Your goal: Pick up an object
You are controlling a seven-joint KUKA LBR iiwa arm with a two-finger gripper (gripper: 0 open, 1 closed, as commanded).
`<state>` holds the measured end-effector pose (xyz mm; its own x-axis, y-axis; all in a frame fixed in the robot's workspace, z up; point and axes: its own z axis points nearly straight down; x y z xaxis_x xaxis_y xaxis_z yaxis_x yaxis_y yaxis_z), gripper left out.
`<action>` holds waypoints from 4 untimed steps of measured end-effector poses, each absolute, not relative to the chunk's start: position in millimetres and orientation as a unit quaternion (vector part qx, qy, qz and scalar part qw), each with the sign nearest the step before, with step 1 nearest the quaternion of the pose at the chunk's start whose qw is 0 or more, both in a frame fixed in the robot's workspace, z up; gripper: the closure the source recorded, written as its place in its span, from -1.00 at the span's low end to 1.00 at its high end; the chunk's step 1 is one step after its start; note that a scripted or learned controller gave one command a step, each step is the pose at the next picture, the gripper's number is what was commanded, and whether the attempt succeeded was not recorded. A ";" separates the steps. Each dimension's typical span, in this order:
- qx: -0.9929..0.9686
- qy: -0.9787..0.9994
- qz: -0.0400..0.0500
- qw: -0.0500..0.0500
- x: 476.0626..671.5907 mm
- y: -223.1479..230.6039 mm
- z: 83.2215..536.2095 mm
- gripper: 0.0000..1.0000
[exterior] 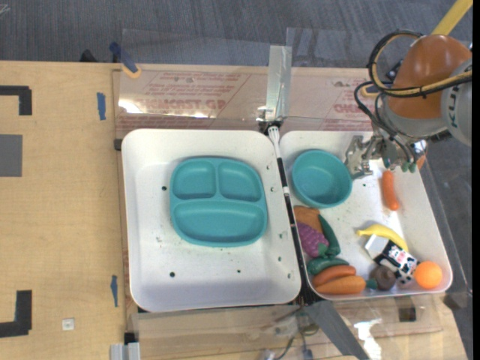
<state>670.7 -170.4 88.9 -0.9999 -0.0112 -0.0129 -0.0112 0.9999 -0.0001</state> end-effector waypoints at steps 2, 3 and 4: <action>0.117 0.993 0.000 0.004 604.0 -195.2 88.5 -1.00; 0.116 0.993 -0.002 0.012 608.8 -194.5 103.4 1.00; 0.059 0.998 -0.002 0.005 532.7 -225.3 89.1 1.00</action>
<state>532.7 -225.3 89.1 -0.9930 0.1180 -0.0101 0.1180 0.9930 -0.0026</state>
